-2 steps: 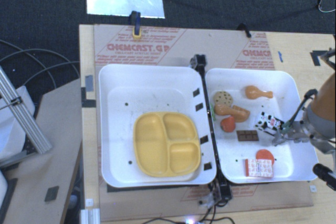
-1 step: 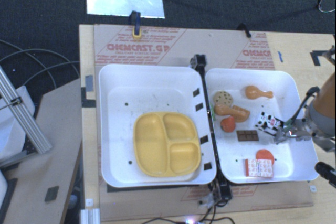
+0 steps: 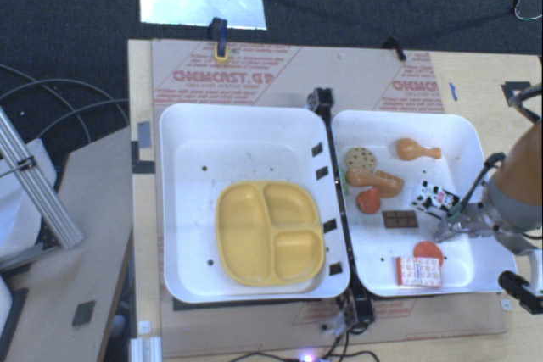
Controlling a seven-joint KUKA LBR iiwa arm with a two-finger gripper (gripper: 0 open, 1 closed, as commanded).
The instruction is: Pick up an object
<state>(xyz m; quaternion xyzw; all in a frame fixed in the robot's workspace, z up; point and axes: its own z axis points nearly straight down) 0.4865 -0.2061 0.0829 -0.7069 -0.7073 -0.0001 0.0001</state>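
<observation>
Over the right bin's (image 3: 465, 131) right side, the gripper (image 3: 447, 226) hangs low near the bin floor, its thin fingers (image 3: 458, 220) slightly spread with nothing between them. Just to its left lie a black-and-white carton (image 3: 433, 197) and a brown chocolate bar (image 3: 400, 219). An orange disc (image 3: 428, 250) and a red-and-white packet (image 3: 418, 270) sit just below it (nearer the front wall). Farther left are a red tomato (image 3: 368, 200), a bread roll (image 3: 374, 179) and a cookie (image 3: 360, 158); a drumstick (image 3: 417, 150) lies toward the back. The left bin (image 3: 191, 136) holds a yellow divided tray (image 3: 270, 231) on the table (image 3: 144, 89).
</observation>
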